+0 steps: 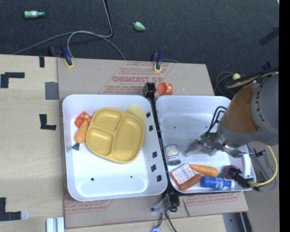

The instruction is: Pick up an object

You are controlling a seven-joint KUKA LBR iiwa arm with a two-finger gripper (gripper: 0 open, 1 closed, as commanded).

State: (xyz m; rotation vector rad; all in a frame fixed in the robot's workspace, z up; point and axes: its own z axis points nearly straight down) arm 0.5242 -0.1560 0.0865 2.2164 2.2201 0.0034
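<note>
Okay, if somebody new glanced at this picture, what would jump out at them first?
The big yellow divided plate filling the upper part of the left bin. Then the grey and orange arm reaching into the right bin, its hand above an orange carrot and blue bottle.

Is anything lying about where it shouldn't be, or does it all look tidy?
Mostly tidy, but two small green objects, one a little bottle and one a rounded lump, lie on the dark floor beyond the bench, outside both bins. A small orange piece also sits on the cardboard just above the right bin.
</note>
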